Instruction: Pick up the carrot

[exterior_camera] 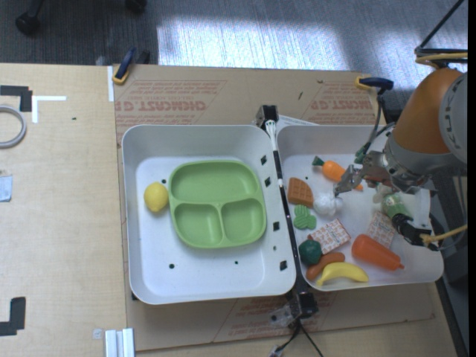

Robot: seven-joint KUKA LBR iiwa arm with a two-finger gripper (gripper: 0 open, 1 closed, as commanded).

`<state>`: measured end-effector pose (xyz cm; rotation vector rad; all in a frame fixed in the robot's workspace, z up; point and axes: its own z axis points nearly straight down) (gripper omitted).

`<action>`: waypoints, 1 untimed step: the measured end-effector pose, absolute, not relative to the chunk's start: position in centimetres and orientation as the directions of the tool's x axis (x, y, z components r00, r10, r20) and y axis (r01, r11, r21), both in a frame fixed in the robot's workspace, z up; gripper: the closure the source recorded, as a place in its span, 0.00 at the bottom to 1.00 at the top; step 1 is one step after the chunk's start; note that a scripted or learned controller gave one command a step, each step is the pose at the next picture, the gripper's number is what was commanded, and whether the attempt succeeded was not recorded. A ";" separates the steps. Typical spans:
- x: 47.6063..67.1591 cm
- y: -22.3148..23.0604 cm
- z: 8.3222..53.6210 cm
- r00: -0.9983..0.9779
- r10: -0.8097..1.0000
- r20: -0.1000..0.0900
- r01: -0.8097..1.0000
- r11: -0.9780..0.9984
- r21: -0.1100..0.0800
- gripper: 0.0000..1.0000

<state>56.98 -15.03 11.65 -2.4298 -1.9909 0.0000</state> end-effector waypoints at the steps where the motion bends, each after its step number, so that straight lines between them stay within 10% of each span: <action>1: 61.8 -12.7 9.2 0.195 0.981 0.000 0.981 -0.195 0.000 0.00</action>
